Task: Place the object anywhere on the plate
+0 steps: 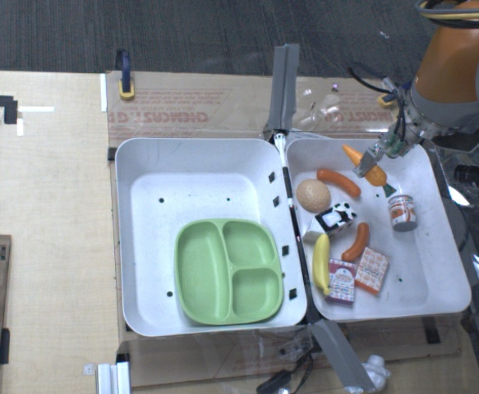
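Even, bright overhead light; soft shadows inside the white bins [132,220]; mild glare on the bench [50,187]; focus slightly soft overall.

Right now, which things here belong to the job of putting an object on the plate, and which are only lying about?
For the job:
- green plate, in the left bin
- gripper, over the right bin
- carrot, beside the gripper

Lying about:
- sausage
- egg
- banana
- can
- blue clamp

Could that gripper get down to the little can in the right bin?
Probably yes. The gripper hangs by the carrot, just above the can. The can lies apart from the other food, with bare bin floor around it and nothing on top.
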Robot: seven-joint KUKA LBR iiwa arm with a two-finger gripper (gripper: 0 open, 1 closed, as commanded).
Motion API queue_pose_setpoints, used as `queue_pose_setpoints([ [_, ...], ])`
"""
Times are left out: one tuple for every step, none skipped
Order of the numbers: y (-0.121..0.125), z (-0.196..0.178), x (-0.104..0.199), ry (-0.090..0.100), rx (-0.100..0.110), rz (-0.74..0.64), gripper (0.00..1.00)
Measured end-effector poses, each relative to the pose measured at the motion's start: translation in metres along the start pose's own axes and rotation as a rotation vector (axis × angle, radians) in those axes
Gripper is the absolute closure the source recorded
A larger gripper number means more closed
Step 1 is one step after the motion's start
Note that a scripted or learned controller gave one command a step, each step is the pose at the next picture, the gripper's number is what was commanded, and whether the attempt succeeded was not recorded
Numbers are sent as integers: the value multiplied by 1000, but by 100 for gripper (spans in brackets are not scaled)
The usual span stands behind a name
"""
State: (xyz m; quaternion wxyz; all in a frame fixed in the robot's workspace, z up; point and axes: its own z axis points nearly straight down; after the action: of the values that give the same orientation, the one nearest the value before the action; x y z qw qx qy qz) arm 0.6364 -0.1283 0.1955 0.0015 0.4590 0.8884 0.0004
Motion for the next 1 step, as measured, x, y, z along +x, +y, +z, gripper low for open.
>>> queue_pose_setpoints([
  [-23,4,86,3,2,-191,100],
])
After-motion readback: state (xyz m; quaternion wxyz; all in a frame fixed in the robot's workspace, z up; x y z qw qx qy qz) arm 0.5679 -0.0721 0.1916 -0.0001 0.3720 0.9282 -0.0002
